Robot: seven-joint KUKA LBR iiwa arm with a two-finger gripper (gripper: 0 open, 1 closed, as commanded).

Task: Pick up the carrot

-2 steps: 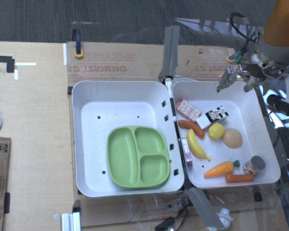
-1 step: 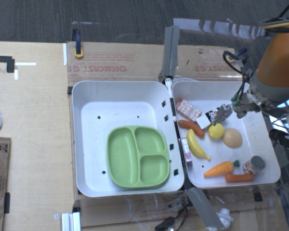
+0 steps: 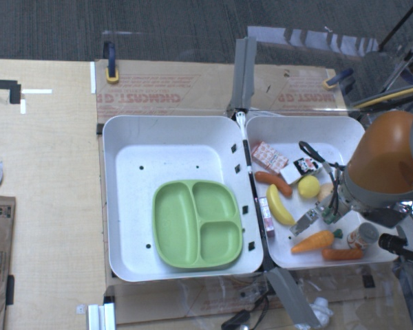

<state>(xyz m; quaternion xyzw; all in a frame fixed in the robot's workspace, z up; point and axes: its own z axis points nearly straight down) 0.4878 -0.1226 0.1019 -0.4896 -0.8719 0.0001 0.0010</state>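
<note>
Carrot [image 3: 314, 241] loose beside banana [image 3: 280, 205] | gripper [image 3: 310, 220] just above carrot, poised to descend | finger state: cannot tell, likely empty

I see carrot [image 3: 314, 241] hemmed: banana [image 3: 280, 205] left, hot dog [image 3: 343, 254] right, arm [image 3: 385, 158] overhead; front side open.

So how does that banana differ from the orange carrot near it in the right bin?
The banana is yellow and curved; the carrot is orange, straighter and tapers to a point. The banana runs roughly up and down the picture near the bin's left side, while the carrot lies nearly crosswise, closer to the front edge of the right bin. Both are elongated and lie flat on the bin floor.
</note>
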